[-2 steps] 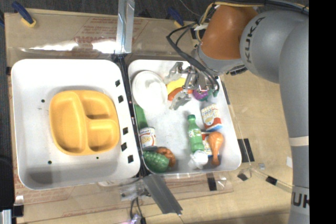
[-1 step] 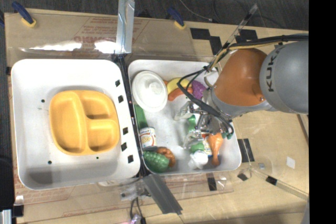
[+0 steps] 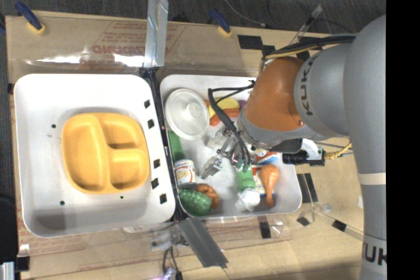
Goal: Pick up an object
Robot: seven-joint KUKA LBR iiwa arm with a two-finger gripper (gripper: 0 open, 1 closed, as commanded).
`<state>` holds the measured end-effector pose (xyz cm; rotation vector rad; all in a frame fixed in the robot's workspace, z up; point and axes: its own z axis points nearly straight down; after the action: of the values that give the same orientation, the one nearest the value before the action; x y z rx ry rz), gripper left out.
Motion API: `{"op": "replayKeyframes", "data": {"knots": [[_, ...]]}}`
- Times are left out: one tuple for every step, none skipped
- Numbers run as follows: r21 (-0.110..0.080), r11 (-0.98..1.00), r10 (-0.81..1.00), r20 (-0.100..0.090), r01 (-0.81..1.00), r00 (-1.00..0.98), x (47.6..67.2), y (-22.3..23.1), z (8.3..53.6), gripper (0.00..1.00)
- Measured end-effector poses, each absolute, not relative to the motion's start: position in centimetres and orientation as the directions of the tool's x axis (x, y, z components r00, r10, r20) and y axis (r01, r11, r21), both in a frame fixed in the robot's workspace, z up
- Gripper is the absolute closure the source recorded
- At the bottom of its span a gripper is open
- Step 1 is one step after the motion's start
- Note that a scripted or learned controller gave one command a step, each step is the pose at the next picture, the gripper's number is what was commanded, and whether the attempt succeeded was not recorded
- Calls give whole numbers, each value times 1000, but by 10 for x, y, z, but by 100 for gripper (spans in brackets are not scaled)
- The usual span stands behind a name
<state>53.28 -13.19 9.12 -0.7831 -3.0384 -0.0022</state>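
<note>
The gripper [image 3: 220, 155] is lowered into the right bin [image 3: 289, 200], among a white bowl [image 3: 186, 111], a can [image 3: 184, 172], a green bottle [image 3: 246, 181] and a drumstick [image 3: 269, 178]. Whether anything is held cannot be told. A yellow tray [image 3: 105, 151] is seen in the left bin [image 3: 33, 141].

I see two bins side by side on the desk [image 3: 197, 29]. The left bin [image 3: 33, 95] holds a divided tray [image 3: 105, 151] near its middle. The right bin [image 3: 289, 197] is crowded: a bowl [image 3: 186, 111] sits at its far left corner, a can [image 3: 184, 172] lies nearer along the left wall, and a toy drumstick [image 3: 269, 180] lies toward the near right. My arm [image 3: 328, 95] reaches in from the right, above the right bin's middle.
</note>
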Motion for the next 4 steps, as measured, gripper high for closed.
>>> {"op": "replayKeyframes", "data": {"knots": [[1,950,312,0,312,-950,484,-170,92,0],[1,996,88,-3,88,-996,538,-206,93,0],[1,996,88,-3,88,-996,538,-206,93,0],[3,996,84,-5,84,-996,540,-204,104,100]]}}
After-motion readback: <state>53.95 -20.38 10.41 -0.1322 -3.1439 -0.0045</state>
